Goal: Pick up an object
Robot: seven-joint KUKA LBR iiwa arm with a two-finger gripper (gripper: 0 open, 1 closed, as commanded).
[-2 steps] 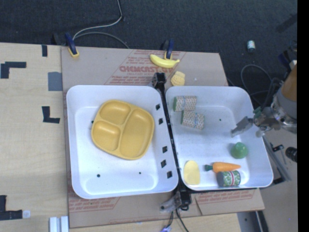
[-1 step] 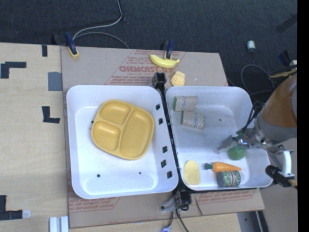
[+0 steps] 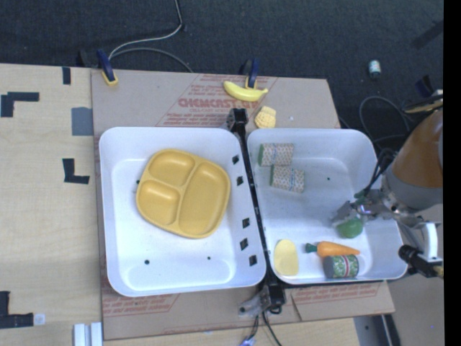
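The camera view looks down on a counter [image 3: 43,193] carrying two shallow white bins, and the yellow divided plate [image 3: 184,192] lying flat in the left bin [image 3: 119,265] serves as a handy landmark. To the right of that plate, past the black divider, the right bin [image 3: 317,143] holds the loose things a pick could go for: two patterned blocks [image 3: 282,166] lie one below the other toward the bin's far side, a pale yellow oval piece [image 3: 286,256] rests just right of the divider near the front wall, and further right again a toy carrot [image 3: 335,249] lies on its side just above a small can [image 3: 341,267]. The things are scattered apart, which leaves room around most of them. Well right of the plate, near the right bin's right wall, a round green object [image 3: 351,228] sits on the bin floor, and the tool [image 3: 356,211] has its tip right at that object's upper edge, apparently touching it; the arm [image 3: 421,157] reaches in low from the right, which fits an approach to the nearest reachable thing. Whether the tool's jaws are spread or pressed together I cannot tell, since the tip is small and dark there. Beyond the plate, outside the bins, a toy banana [image 3: 245,91] and a yellow corn piece [image 3: 265,117] lie on the cardboard sheet [image 3: 144,99].
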